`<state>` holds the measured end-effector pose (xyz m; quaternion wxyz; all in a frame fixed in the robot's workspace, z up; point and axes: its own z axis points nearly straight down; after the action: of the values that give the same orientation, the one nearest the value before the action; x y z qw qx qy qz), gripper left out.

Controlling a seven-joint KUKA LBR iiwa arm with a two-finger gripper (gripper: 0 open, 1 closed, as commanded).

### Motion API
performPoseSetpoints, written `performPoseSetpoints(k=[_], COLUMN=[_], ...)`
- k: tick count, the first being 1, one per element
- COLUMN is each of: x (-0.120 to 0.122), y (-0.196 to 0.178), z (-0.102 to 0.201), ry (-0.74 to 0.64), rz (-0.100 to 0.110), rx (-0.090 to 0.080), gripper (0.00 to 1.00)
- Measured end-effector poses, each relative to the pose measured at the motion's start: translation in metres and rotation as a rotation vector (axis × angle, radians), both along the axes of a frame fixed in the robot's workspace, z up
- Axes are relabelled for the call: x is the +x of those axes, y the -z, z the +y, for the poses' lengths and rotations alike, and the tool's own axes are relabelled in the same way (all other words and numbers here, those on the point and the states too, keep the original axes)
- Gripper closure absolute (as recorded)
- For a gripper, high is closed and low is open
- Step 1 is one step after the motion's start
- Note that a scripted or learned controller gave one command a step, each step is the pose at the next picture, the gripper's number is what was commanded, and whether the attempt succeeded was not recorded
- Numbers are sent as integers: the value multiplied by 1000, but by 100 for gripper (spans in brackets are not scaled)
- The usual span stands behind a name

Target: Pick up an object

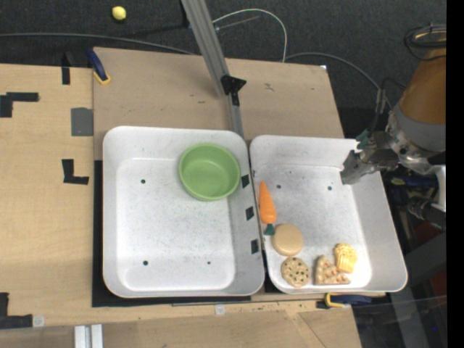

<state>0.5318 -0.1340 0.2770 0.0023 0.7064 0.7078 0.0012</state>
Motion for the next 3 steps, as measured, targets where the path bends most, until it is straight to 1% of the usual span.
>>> performPoseSetpoints(k=[1,3], x=[9,44], y=[15,11], z=[50,161], ry=[-4,-6], rz=[7,6], rx=[3,3], gripper=[100,100])
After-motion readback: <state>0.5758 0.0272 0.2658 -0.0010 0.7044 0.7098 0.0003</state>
